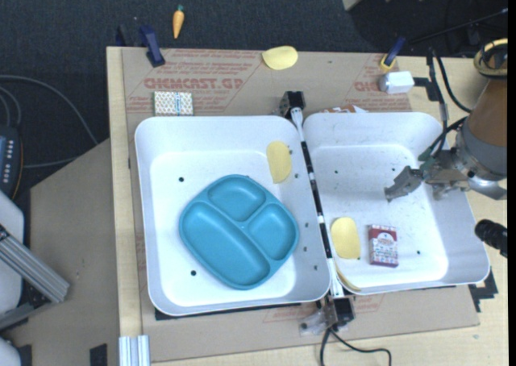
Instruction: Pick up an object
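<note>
Toward the right of the frame, the gripper (401,187) is hovering over the right bin (379,126), its grey arm (484,155) reaching in from the frame's right edge. Whether the jaws are standing open or closed cannot be told; nothing is showing between them. Candidate things are lying below and to the left of the jaws in that bin's lower part: a small red box (383,245) and, just beside it on the left, a yellow piece (345,238) resting against the bin's left wall. Neither is touching the gripper. Occupying the left bin (161,135) are a blue divided tray (238,230) and a second yellow piece (279,161) leaning on the dividing wall. Probable failure: the jaws are sitting over bare floor, so a straight descent would be closing on nothing; the flat red box could also be slipping sideways, and the yellow piece at the wall is leaving little room for a finger.
</note>
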### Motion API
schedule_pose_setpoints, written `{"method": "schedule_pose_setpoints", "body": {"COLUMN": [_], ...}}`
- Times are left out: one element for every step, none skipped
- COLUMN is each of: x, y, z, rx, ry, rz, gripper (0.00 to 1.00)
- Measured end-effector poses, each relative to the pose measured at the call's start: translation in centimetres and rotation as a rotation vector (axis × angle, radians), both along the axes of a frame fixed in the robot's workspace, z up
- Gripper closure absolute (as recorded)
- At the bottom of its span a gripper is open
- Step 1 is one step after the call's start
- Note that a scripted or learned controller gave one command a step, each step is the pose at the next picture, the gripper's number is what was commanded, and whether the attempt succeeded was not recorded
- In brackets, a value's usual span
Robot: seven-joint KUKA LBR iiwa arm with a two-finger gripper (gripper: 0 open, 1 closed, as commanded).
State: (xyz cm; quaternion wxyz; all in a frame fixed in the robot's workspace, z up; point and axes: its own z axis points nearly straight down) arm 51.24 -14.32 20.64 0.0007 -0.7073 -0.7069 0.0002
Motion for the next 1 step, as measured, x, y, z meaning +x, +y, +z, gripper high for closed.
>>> {"method": "schedule_pose_setpoints", "body": {"x": [-2.35], "y": [0.97], "z": [-2.7], "rx": [0.0], "ry": [0.0], "rz": [0.0], "gripper": [0.0]}}
